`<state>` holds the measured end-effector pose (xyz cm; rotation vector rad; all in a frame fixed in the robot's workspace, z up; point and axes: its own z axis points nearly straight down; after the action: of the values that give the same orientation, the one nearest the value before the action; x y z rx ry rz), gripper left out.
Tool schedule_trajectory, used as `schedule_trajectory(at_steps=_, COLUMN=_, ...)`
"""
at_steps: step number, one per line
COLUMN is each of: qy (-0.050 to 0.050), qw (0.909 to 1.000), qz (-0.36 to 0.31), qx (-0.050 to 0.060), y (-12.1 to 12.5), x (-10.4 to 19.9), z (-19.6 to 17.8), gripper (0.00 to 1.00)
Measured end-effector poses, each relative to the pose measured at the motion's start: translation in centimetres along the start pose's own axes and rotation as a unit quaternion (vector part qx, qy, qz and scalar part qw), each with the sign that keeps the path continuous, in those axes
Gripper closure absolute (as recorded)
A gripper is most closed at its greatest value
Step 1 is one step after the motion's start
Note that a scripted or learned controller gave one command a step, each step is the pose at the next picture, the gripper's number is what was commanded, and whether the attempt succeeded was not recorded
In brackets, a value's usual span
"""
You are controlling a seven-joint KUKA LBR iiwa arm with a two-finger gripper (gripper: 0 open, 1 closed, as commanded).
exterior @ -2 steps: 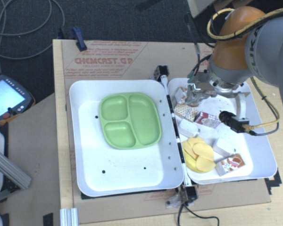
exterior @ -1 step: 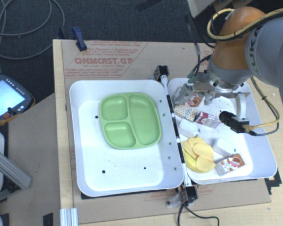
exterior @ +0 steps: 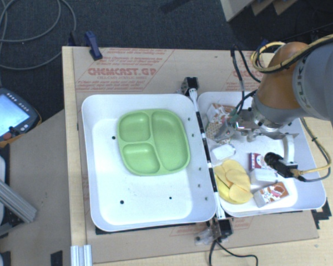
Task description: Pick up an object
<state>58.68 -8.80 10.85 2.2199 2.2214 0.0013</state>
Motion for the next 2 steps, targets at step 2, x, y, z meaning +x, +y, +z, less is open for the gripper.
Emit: schedule_trajectory(at_steps=2, qy=0.001, qw=0.9996, qz=-0.002, qx=0.029, y=6.99, x=-0.99, z=2.54, gripper=0.00)
